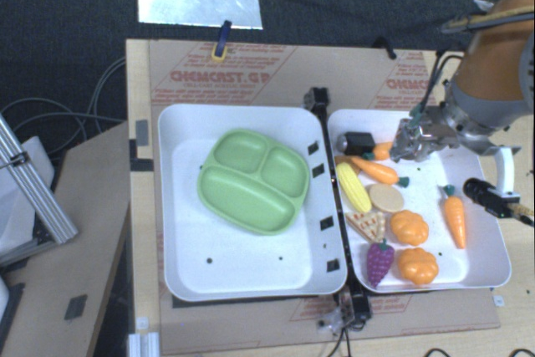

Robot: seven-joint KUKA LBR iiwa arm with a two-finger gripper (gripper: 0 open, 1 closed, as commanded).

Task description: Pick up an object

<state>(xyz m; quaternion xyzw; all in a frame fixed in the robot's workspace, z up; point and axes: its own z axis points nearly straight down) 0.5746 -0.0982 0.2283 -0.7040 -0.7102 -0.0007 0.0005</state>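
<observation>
Camera view: jaws point(407, 145) low in right bin point(489, 259) nr carrot point(378, 170); can't tell if open/shut.

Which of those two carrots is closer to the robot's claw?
The carrot lying beside the yellow corn, just below-left of the gripper. The other carrot lies alone toward the right bin's right side, farther off.

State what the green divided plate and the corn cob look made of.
Green divided plate: probably molded plastic, matte; its color is uniform and its compartment ridges are soft and rounded. Corn cob: likely plastic or rubber toy food; its yellow is flat and even, with a slight sheen.
</observation>
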